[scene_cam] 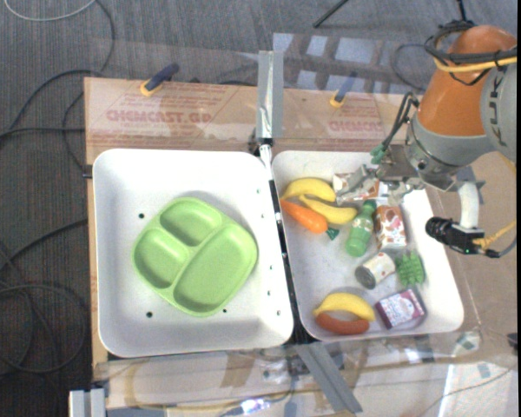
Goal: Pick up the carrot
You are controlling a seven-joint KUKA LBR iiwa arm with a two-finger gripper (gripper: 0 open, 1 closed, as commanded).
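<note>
An orange carrot [304, 216] lies near the left wall of the right bin [443, 315], just below two yellow bananas [317, 195]. My gripper [367, 183] hangs over the upper middle of that bin, to the right of the bananas and well clear of the carrot. Nothing shows between its fingers.
The right bin also holds a green bottle [359, 233], a small can [376, 268], a red-labelled packet [391, 224], a green toy [410, 270], a purple box [400, 308], and a banana on a red sausage [343, 313]. A green divided plate [195, 254] lies in the left bin [113, 320].
</note>
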